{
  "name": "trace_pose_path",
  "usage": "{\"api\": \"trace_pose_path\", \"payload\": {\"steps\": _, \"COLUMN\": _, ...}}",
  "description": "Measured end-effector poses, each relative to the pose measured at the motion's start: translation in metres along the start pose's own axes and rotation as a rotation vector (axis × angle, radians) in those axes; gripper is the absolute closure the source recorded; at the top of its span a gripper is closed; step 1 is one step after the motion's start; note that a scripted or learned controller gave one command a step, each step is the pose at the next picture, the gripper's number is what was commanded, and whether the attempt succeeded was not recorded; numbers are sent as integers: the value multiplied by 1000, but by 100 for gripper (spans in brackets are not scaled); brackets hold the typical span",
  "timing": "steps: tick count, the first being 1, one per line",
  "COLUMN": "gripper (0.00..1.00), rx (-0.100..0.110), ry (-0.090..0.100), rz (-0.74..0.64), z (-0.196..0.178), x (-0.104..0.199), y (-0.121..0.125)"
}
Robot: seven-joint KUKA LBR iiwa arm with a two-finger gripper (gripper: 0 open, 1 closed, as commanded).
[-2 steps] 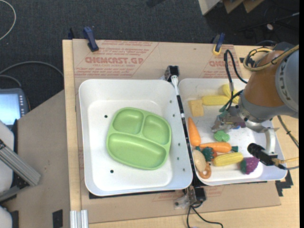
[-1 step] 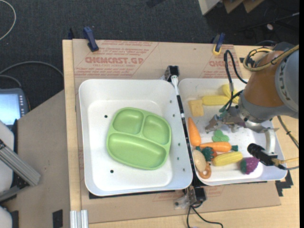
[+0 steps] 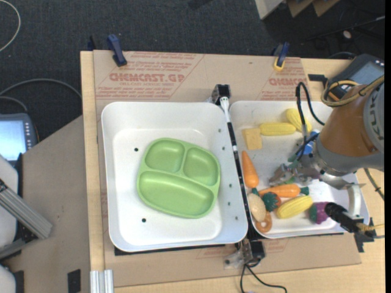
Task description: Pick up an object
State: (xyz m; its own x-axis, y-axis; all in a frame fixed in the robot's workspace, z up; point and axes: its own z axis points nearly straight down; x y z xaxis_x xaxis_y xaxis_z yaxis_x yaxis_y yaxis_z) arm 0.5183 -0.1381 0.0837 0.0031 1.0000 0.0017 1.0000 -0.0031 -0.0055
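Hand [image 3: 292, 171] low among toy veg [image 3: 287, 191]

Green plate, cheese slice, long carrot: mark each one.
Green plate [image 3: 178, 177], camera view, on the divider between its compartments.
Cheese slice [image 3: 253, 138], camera view, on its flat middle.
Long carrot [image 3: 249, 170], camera view, on its orange body.

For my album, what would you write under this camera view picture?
Robot hand lowered among toy vegetables in the right bin, beside a green plate in the left bin.

Red print on the brown board [image 3: 183, 72] — "CHEMCAST" — repeated, partly cut, at right; smaller lines unreadable.
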Motion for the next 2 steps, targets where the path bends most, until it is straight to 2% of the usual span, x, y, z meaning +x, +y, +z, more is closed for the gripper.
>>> {"api": "trace_pose_path", "payload": {"steps": 1, "gripper": 100, "rx": -6, "ry": -1, "rz": -2, "z": -11, "x": 1, "y": 2}}
{"api": "trace_pose_path", "payload": {"steps": 2, "gripper": 0, "rx": -6, "ry": -1, "rz": -1, "z": -10, "x": 1, "y": 2}}
